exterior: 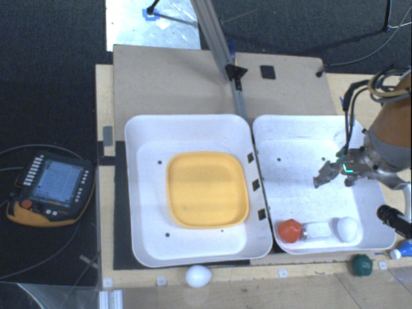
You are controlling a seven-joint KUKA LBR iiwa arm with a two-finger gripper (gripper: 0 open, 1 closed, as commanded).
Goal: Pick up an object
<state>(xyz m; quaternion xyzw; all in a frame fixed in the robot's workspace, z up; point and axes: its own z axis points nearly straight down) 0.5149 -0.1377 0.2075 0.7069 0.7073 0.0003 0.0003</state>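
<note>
Tan bench point(283, 89) on dark carpet point(51, 56), two white bins point(145, 172).

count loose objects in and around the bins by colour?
Yellow: 1, the square plate in the left bin
Orange-red: 1, the ball in the right bin
White: 3, a cylinder, an egg, an egg outside
Green: 1, a ball outside
Total: 6

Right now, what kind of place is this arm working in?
Likely a robotics lab test bench: two white bins on a taped board, a teach pendant cabled on the dark carpet, and the arm reaching over the right-hand bin.
</note>
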